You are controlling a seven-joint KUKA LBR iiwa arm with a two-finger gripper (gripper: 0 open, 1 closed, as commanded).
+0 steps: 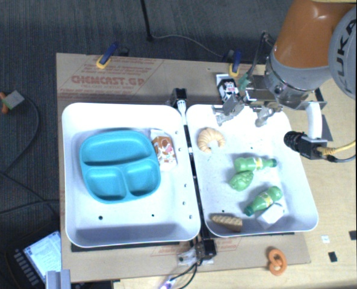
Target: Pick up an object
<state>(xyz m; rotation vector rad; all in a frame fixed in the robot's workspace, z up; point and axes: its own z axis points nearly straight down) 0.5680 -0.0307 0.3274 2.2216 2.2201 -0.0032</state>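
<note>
While the blue tray [118,165] fills the left bin [70,179] w/ a snack packet [164,149] beside it, the right bin [298,188] holds a croissant [211,139], green bottles [253,164] and a bread piece [227,222] (near front wall); gripper [245,115] hovers above back edge, fingers spread, nothing between.

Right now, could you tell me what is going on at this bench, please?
A grey and orange robot arm reaches in from the right, its end effector open and holding nothing, poised over the top edge of the right bin. Below it lie a croissant, two green bottles, a brown pastry and a white block. The left bin holds a blue divided tray and a small packet. Nothing is picked up yet.
</note>
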